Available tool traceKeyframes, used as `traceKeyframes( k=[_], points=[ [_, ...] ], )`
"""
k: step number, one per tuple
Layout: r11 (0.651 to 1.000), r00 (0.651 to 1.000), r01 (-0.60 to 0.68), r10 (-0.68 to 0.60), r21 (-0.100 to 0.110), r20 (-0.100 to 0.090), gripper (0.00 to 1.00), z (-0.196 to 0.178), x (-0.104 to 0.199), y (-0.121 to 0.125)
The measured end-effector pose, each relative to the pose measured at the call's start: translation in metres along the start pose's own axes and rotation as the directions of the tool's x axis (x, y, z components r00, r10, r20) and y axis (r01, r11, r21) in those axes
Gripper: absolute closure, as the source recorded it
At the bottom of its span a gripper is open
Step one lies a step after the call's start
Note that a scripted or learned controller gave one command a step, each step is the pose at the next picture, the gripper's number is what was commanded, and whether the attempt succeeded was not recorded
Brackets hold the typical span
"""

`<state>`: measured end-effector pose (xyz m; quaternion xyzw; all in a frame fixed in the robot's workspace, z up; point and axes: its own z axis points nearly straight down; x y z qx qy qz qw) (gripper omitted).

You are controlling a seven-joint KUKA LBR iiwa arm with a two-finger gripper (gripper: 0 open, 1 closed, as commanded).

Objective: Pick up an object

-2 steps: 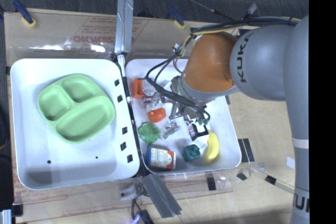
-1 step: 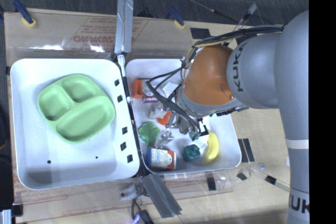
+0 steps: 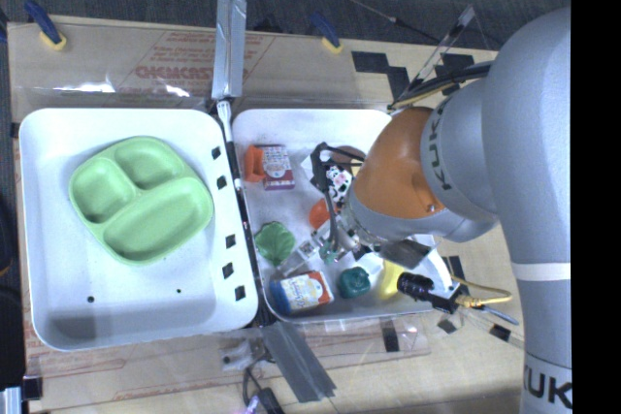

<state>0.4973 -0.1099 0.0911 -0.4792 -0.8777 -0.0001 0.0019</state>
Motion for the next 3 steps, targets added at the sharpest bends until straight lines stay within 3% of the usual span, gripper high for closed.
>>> traceKeyframes(
  k=[1, 2, 3],
  points=[
    [1.000, 1.000, 0.008, -0.008, 0.000, -0.001, 1.00, -0.010, 0.000, 0.002],
    [0.994, 0.994, -0.106, 0.106, -0.009, 0.008, 1.00, -0.201, -0.010, 0.041],
    [0.990, 0.990, -0.142, 0.142, 0.001, 0.001, 1.00, -0.185, 0.025, 0.137]
  ],
)
